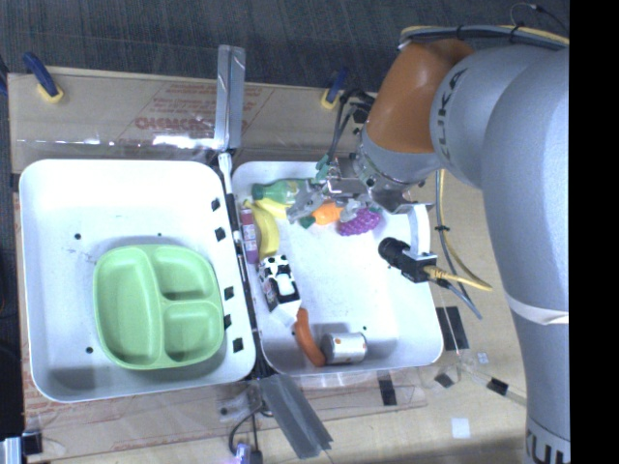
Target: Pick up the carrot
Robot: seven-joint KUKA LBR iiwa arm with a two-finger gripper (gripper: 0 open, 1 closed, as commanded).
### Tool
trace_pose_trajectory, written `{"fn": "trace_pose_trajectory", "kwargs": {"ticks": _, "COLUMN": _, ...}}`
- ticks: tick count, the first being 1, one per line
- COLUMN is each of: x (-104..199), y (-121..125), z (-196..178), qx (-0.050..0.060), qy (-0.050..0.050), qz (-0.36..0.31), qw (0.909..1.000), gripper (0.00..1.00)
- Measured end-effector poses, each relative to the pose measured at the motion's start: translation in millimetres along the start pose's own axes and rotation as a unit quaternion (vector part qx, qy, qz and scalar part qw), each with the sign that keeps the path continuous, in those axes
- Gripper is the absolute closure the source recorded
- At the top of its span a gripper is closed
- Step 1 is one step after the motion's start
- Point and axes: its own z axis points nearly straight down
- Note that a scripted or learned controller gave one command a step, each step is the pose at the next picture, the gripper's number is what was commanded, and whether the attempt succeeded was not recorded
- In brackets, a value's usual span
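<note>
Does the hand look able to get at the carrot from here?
Probably yes: the carrot lies right under the hand, top exposed. Purple grapes crowd one side, a green item the other.

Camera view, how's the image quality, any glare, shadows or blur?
Camera view: the left bin wall is washed out to near flat white; the green tray casts a soft shadow beside it; items under the gripper look small and slightly blurred; the carrot stays readable.

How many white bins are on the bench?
2, side by side. The left bin holds a green divided plate. The right bin holds the toy food, with the pincer at its far end.
</note>
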Motion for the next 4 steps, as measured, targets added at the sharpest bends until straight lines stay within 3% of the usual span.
{"fn": "trace_pose_trajectory", "kwargs": {"ticks": 1, "x": -35, "y": 17, "z": 112, "qx": -0.001, "qy": 0.000, "qz": 0.108, "qw": 0.9942, "gripper": 0.00}}
{"fn": "trace_pose_trajectory", "kwargs": {"ticks": 2, "x": -35, "y": 17, "z": 105, "qx": 0.001, "qy": 0.001, "qz": 0.106, "qw": 0.9944, "gripper": 1.00}}
{"fn": "trace_pose_trajectory", "kwargs": {"ticks": 3, "x": -2, "y": 63, "z": 55, "qx": -0.001, "qy": 0.000, "qz": 0.207, "qw": 0.9784, "gripper": 1.00}}
{"fn": "trace_pose_trajectory", "kwargs": {"ticks": 4, "x": -45, "y": 16, "z": 112, "qx": 0.000, "qy": 0.001, "qz": 0.152, "qw": 0.9884, "gripper": 1.00}}
